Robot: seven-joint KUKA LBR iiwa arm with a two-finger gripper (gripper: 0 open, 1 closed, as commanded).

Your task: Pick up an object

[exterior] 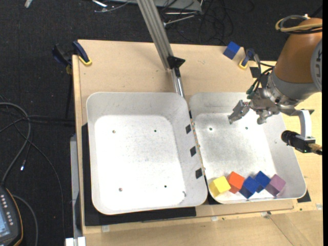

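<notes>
My gripper (251,113) hung over the far part of the right bin (233,142), with its two fingers spread apart and nothing between them. The things I could pick were all at the near edge of that same bin, well apart from my fingers: a yellow block (220,185), an orange block (236,180), a blue block (254,183) and a purple block (276,184). They lay in one row, each touching or almost touching the next, close along the near wall of the bin. The left bin (138,147) stood beside it. One more small blue block (232,49) sat on the bench (123,65), outside the bins, at the far side.

I judged the blocks to be light and stiff, probably wood or hard foam, so they would not bend or break under my fingers. Their flat faces looked smooth, so a weak pinch could let one slip. The good place to hold was two opposite flat sides, near the middle of the block's height.

The difficulty was the crowding. The orange and blue blocks had neighbours on both sides, and there was little room for a finger to go down between them. The yellow block at the left end and the purple block at the right end each had one free side. I thought the yellow one was the easier choice, because the purple one sat near the corner of the bin, where the wall could stop a finger.
</notes>
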